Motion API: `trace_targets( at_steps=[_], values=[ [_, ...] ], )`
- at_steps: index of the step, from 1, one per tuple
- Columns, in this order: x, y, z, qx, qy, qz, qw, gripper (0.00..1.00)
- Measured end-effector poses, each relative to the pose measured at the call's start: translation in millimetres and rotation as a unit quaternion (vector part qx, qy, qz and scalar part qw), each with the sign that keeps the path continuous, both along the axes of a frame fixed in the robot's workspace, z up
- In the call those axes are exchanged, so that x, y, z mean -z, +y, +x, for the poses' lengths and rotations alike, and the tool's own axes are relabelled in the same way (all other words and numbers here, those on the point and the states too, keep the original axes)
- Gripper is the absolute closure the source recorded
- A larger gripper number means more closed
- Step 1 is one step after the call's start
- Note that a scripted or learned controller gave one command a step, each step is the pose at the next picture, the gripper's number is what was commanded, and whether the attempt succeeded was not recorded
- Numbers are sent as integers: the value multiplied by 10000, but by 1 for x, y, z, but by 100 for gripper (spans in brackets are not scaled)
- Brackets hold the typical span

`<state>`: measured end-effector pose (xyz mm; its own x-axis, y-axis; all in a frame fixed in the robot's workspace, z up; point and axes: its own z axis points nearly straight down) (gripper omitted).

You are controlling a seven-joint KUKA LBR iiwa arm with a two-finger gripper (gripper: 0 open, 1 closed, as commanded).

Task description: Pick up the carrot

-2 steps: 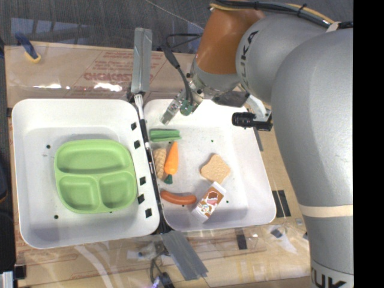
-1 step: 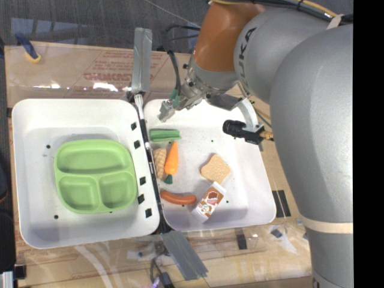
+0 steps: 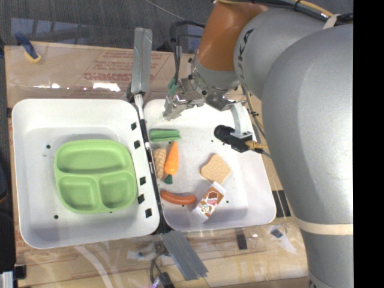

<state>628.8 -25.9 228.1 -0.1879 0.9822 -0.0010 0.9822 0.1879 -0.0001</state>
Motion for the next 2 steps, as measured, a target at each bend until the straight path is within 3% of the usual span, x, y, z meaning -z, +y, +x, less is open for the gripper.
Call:
trace_targets(
  at_steps=[1,2],
  values=[
    [-28,-26,28,-2185,-5,-2,9758,100],
    [-42,-5,11,-4006,3,4,9163,100]
  ],
)
